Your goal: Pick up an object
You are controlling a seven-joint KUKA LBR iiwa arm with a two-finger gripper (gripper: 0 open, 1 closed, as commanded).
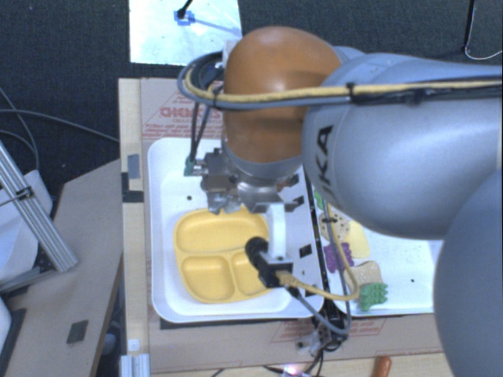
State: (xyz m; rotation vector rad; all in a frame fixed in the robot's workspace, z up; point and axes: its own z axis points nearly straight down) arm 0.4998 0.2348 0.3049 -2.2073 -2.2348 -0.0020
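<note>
I saw the bench (94, 210) carrying two white bins side by side: the left bin (161, 210) with the yellow divided tray (208, 265) in it, the right bin (409, 285) touching it, cardboard (169, 112) showing underneath.

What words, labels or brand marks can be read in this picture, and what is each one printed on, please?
"KA": the legible end of dark lettering on the grey arm; the rest is cut off by its curve.
Red print on the cardboard under the left bin: too blurred to read with confidence.
</note>
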